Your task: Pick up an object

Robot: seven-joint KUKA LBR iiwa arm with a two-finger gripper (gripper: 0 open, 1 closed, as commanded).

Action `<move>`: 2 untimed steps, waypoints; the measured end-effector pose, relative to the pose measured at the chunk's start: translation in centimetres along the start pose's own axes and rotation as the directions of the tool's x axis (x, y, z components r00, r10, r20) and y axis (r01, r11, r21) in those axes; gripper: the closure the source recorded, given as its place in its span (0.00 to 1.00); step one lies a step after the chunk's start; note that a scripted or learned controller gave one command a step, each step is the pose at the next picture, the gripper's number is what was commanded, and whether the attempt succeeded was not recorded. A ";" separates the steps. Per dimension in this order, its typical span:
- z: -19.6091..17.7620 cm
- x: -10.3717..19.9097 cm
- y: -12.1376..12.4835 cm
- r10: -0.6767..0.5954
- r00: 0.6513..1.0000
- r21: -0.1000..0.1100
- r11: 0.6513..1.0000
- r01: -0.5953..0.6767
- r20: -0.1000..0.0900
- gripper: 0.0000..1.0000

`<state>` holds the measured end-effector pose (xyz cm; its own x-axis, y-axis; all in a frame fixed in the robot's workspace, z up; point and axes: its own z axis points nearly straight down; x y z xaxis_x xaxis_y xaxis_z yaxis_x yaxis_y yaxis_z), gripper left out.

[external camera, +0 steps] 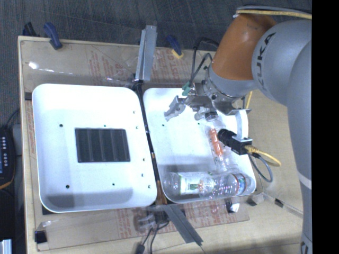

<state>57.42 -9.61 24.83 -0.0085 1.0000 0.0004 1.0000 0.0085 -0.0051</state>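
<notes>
Bottle lies lengthwise along the right bin's lower edge. Your end effector hangs above it toward upper frame, fingers spread, pinching nothing.

wooden bench with two white bins

Colour rundown: the 2 bins are both plain white, the left bin has a dark grey ribbed rectangle in the middle plus a few tiny black dots. The right bin holds a clear plastic bottle with a green and white label, and another see-through item with orange inside. The arm is grey with a big orange band. The end effector is silvery metal with a bit of green. The desk is tan. Blue clamps sit along the far edge, and a yellow cable runs by the wrist.
</notes>
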 end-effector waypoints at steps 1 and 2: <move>2.9 -0.5 2.0 -0.056 0.998 0.002 0.998 0.056 -0.001 0.00; -4.0 -7.9 -1.8 -0.105 0.994 -0.006 0.994 0.105 0.002 0.00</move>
<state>55.72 -17.48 28.86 -0.1133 0.9936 -0.0015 0.9936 0.1133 0.0006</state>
